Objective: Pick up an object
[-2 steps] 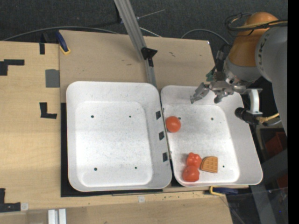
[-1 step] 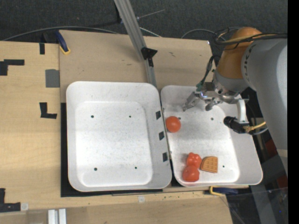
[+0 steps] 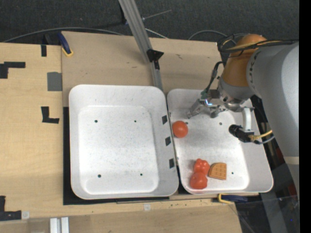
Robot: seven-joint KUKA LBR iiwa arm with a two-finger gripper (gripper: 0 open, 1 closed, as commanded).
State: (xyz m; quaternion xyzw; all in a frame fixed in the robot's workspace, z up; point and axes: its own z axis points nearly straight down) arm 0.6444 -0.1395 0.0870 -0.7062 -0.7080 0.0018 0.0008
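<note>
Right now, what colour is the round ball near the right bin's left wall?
Orange-red ball, clearest in the camera view.

1. The arm (image 3: 279,81) has a broad, rounded shell of pale grey.
2. An orange band (image 3: 238,67) wraps the section above the wrist, glossy and curved.
3. Thin dark cables (image 3: 228,43) loop beside the orange band.
4. The gripper (image 3: 206,108) is metallic grey with a small blue-white light on its body.
5. A black fitting (image 3: 239,131) with a yellowish cable sits beside a white bracket.
</note>
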